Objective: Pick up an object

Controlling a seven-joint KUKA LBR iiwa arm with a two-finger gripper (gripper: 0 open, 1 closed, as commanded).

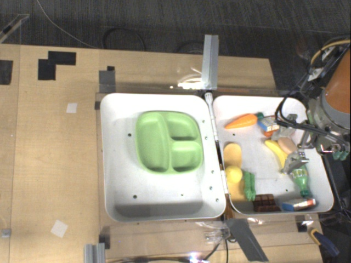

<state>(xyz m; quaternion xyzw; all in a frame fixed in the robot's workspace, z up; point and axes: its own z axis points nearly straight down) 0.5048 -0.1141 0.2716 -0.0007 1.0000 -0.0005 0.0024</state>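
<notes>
A: Where is the gripper [295, 161]?

B: Low over the right bin [328, 199], near its right wall; the arm [335, 100] reaches in from the right, grey with the orange band above the wrist.

A: Open or closed?

B: I cannot tell; the metal tip is small and partly blurred, and nothing plainly sits between the fingers.

A: What lies around it?

B: A banana [276, 152] just to its left, with a tan piece [287, 145] touching the banana's upper end; a green bottle [301, 181] just below the tip, close enough that they may touch.

A: And the rest of that bin?

B: A carrot [241, 121] near the top, a small blue and white box [269, 125] beside it; along the left wall a yellow pear-like fruit [233, 153] above a lemon [234, 175]; a green strip [249, 185] beside the lemon; a brown bar [264, 203] and a blue, white and red marker [296, 205] along the bottom wall.

A: The left bin [118, 147]?

B: It holds a green divided plate [167, 141], lying flat near the middle.
</notes>
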